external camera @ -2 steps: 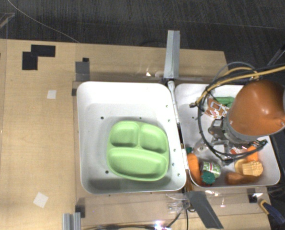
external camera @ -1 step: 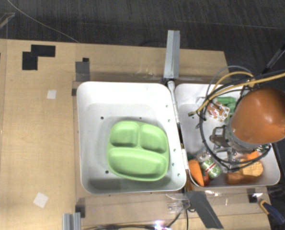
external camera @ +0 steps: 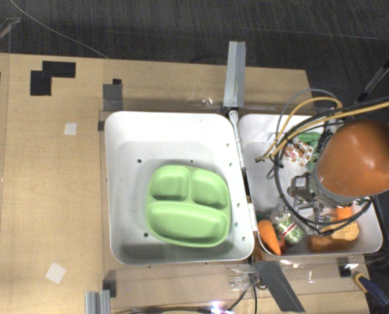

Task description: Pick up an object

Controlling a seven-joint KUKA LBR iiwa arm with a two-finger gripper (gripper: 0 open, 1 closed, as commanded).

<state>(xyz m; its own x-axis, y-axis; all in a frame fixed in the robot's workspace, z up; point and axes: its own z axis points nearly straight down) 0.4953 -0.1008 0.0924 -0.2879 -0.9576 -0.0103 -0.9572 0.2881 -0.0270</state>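
Note:
The arm, with its orange band (external camera: 361,159), reaches down into the right bin (external camera: 256,139) and hides most of what lies there. My gripper (external camera: 305,208) sits low over the bin's front half, wrapped in cables. Just below it lie an orange carrot (external camera: 268,236), a small green can (external camera: 287,229), a brown bread-like piece (external camera: 328,242) and a small orange item (external camera: 345,212). A packet with red and white print (external camera: 299,152) lies behind the wrist.
The left bin (external camera: 125,142) holds a green divided plate (external camera: 189,205) slightly to the right of its middle. A metal post (external camera: 234,77) stands at the back between the bins. Yellow and black cables (external camera: 299,113) loop over the right bin's rear.

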